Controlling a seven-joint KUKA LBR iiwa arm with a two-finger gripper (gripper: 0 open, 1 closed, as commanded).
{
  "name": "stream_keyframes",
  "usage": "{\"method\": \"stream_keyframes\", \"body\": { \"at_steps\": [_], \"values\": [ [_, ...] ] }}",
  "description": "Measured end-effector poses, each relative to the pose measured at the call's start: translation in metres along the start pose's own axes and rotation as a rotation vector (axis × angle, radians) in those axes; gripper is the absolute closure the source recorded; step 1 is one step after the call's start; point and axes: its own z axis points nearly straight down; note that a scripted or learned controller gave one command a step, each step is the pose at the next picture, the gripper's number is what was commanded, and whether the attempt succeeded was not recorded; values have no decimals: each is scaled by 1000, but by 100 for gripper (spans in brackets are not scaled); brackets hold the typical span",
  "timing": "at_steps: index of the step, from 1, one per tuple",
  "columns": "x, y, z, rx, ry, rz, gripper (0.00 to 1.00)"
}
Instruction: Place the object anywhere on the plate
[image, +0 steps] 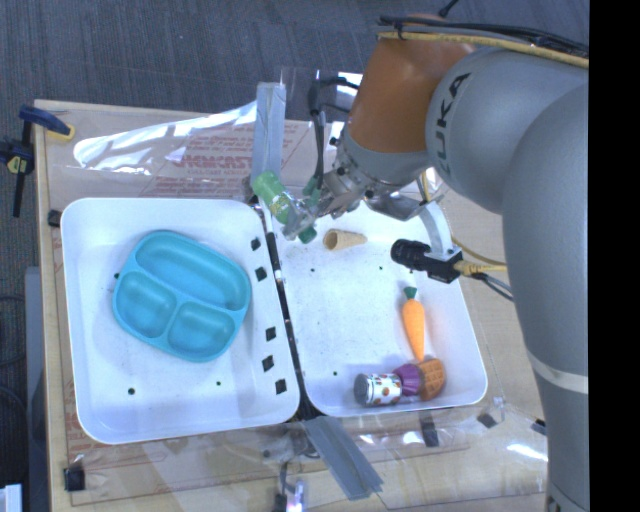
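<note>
Above the far left corner of the right bin (460, 330), close to the divider between the two bins, the gripper (305, 222) holds a small green bottle (272, 194) tilted, its pale capped end pointing down toward the bin floor. The fingers are closed on the bottle at its lower end, with the green body sticking out up and to the left.

It looks like a light, hollow plastic toy: stiff enough not to crush, but smooth and round, so it could twist or slide in a narrow pinch. A hold across the middle of the body would likely be steadier than one near the end.

The blue plate (185, 297), with three compartments, lies in the left bin (90, 400), well apart from the bottle. A cone (345, 239), a carrot (414, 325) and a small can (378, 388) lie in the right bin.
</note>
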Motion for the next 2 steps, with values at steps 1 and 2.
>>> {"method": "stream_keyframes", "body": {
  "at_steps": [1, 2],
  "values": [
    [95, 29, 51, 1, -2, -179, 100],
    [94, 29, 51, 0, -2, -178, 0]
  ]
}}
